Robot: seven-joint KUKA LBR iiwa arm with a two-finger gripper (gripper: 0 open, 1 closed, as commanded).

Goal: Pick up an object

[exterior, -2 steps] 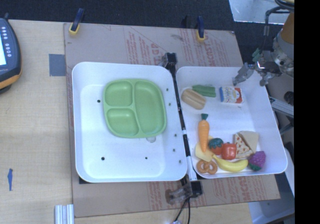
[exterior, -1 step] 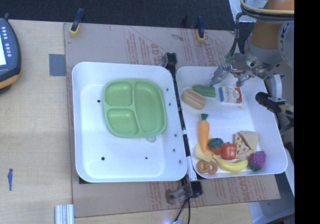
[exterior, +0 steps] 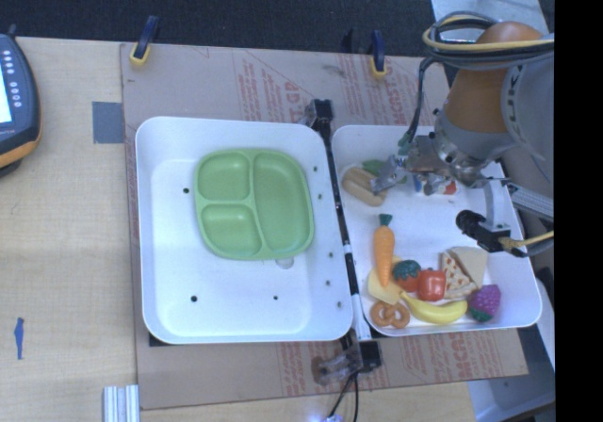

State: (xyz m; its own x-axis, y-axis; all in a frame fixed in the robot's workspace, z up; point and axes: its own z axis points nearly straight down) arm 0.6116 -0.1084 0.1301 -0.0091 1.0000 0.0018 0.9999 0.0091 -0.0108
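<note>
My gripper [exterior: 412,179] hangs low over the far end of the right bin [exterior: 524,318], its fingers spread and nothing between them. A tan bread roll [exterior: 359,186] lies just left of the left fingertip, with a small green piece [exterior: 374,167] behind it. A small red piece [exterior: 450,187] shows by the right finger. Nearer the front lie an orange carrot [exterior: 382,251], a red tomato [exterior: 431,284], a sandwich wedge [exterior: 464,269], a yellow banana [exterior: 433,311], a pretzel [exterior: 389,316] and purple grapes [exterior: 486,300].
The left bin [exterior: 160,307] holds a green divided plate [exterior: 254,202]. A black divider with clamps [exterior: 332,185] runs between the bins. A handheld pendant [exterior: 14,100] lies at the bench's left edge. Blue and yellow clips [exterior: 378,53] hold the cardboard at the back.
</note>
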